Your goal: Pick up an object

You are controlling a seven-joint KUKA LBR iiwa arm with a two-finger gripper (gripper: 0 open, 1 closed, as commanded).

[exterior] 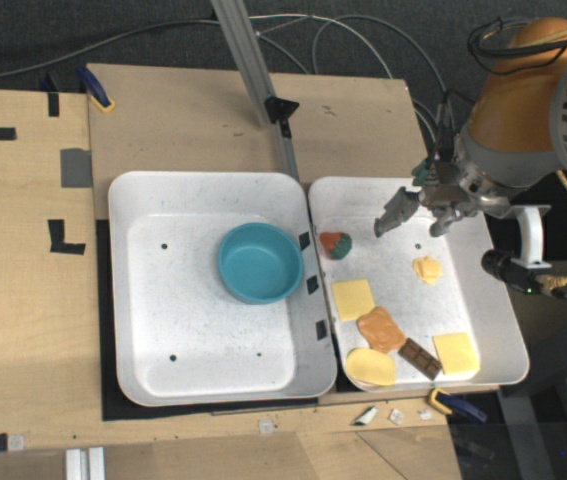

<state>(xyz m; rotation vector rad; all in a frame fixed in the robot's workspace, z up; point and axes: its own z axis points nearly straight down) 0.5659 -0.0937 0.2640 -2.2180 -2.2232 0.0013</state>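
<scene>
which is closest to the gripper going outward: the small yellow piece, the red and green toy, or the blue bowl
From the gripper:
1. Small yellow piece, just below it, right bin.
2. Red and green toy, at that bin's left edge.
3. Blue bowl, in the left bin.

We see smooth, glossy white plastic in both bins (133,268); the blue bowl (259,261) looks like matt plastic; the counter (23,298) shows pale matt wood.

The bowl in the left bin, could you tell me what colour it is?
The bowl is teal blue, clearest in the camera view.
</scene>
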